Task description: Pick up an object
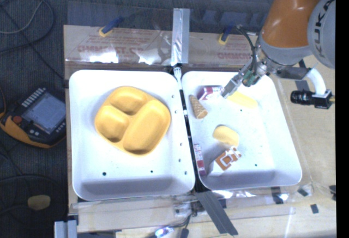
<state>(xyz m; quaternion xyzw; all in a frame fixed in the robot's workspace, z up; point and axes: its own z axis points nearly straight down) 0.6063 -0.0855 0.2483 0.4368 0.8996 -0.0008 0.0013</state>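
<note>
Objects for picking are seen in the right bin [283, 139], at the centre right of the frame: a dark red and white packet [208, 92] at its upper left, a brown cone [198, 107] just below that, a pale yellow slice [243, 101] near the upper middle, a yellow lump [225, 134] in the middle, and a small orange and white carton [227, 159] lower down. The claw [228, 89] is lowered at a slant into the upper part of this bin, its tip between the packet and the slice; whether it is apart or together cannot be told. A large yellow divided dish [132, 119] is placed in the left bin [87, 177]. A handheld controller [34, 118] is seen at the left edge, off the counter.
</note>
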